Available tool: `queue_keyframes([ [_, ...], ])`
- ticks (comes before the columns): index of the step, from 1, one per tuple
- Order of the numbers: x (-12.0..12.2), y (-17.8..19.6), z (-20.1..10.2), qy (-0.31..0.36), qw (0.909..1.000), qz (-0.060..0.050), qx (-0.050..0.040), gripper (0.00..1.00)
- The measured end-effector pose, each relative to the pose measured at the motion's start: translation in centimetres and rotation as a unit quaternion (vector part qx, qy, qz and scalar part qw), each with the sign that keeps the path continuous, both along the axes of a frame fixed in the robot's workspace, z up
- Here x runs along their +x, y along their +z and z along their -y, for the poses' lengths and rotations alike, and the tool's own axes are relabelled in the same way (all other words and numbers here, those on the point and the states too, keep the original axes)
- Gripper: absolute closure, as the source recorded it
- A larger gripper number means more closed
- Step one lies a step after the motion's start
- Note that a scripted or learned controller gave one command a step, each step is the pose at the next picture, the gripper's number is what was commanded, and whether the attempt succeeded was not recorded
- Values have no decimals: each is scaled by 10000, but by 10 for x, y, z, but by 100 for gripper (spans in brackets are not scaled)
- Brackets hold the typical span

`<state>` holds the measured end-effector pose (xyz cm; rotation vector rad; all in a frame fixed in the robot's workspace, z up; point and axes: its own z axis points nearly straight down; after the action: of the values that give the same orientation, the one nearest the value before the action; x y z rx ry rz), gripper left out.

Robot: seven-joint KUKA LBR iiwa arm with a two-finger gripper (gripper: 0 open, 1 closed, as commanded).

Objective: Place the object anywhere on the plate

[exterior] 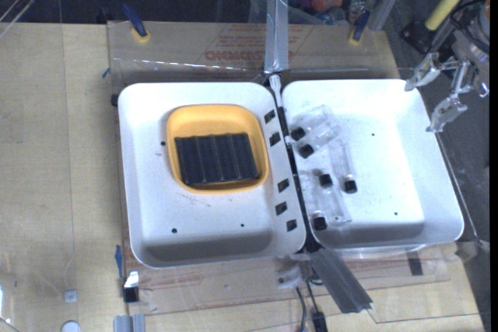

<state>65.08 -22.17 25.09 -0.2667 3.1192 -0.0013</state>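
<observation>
Since nothing lies between its fingers, best to read the gripper (422, 101) as released. Hangs over the far right corner of the right bin (397, 159), fingers apparently spread, though small and thin against the clutter behind. Grasps no object. Stands well apart from the plate (180, 120), probably so as to leave both bins open to the camera.

Over in the left bin (144, 167), finds a dark ridged slab (216, 158) lying flat on the yellow plate. Sits inside the rim, roughly centred, long side running across. Looks settled rather than propped, with no overhang. Judged against the task, counts as placed, provided the slab is the object meant.

In the right bin, leaves a scatter of clear pieces (323, 167) with black caps, close to the side that meets the left bin. Touch or overlap one another; hard to count. Could equally supply the object to move. In that case, calls for a descent into the left half of that bin, a grip on one piece, then a carry across to the plate. Risks there: slick clear plastic, crowded pieces, and little bare plate around the slab.
</observation>
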Motion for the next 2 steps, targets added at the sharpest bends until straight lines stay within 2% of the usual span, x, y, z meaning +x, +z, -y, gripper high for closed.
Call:
queue_keyframes([
  [1,-4,4,-2,732,9973,-13,-2,0],
  [2,-15,-9,0,2324,9726,-26,-5,0],
])
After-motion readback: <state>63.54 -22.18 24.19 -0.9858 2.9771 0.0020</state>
